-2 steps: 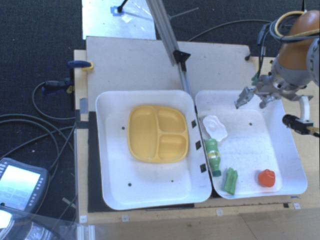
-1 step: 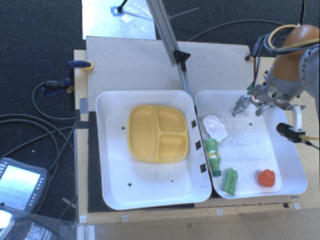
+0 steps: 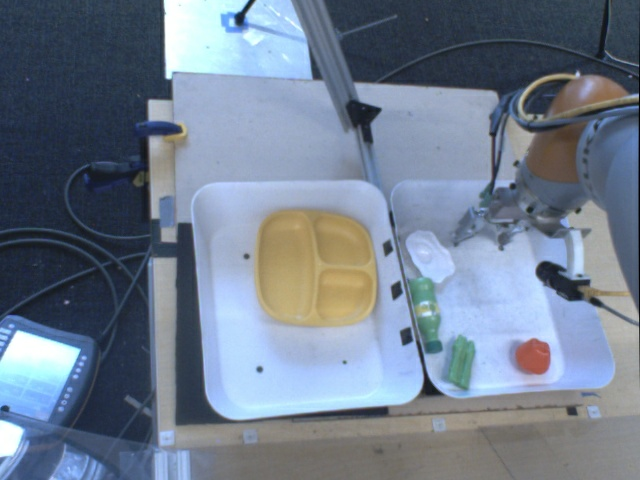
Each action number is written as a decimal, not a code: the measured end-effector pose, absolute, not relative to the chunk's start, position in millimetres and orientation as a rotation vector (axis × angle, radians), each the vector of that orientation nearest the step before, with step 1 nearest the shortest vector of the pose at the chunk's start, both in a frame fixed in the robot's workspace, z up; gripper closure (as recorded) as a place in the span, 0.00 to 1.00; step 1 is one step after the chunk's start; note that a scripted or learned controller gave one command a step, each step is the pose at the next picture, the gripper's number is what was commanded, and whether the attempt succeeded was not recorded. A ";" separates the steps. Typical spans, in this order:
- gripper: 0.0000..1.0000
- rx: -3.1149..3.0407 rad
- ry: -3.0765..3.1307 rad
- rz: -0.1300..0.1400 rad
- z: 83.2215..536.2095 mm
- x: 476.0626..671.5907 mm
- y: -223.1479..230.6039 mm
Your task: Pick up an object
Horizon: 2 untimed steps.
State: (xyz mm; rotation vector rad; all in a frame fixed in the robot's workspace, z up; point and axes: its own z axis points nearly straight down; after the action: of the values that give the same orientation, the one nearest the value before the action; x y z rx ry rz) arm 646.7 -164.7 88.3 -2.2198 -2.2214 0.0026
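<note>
My gripper (image 3: 489,234) hangs over the back part of the right bin (image 3: 500,298), its two fingers spread open with nothing between them. A white crumpled object (image 3: 430,253) lies just to its left and a little nearer the front. Along the bin's left wall lies a green bottle (image 3: 426,313). A small green object (image 3: 461,361) sits near the front edge, and a red cup (image 3: 533,356) rests at the front right. None of these touches the gripper.
The left bin (image 3: 225,368) holds a yellow divided plate (image 3: 317,268). A grey pole (image 3: 330,58) slants down to the gap between the bins. Cables (image 3: 575,288) trail off the arm over the right bin's right side.
</note>
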 end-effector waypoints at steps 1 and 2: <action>1.00 -2.224 -2.224 -0.004 102.7 648.7 -165.2; 1.00 -2.226 -2.224 -0.006 154.8 641.4 -161.3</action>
State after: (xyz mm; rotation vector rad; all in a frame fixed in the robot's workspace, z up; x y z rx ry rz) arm 641.4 -161.3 154.8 -2.2259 -2.2243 -0.0063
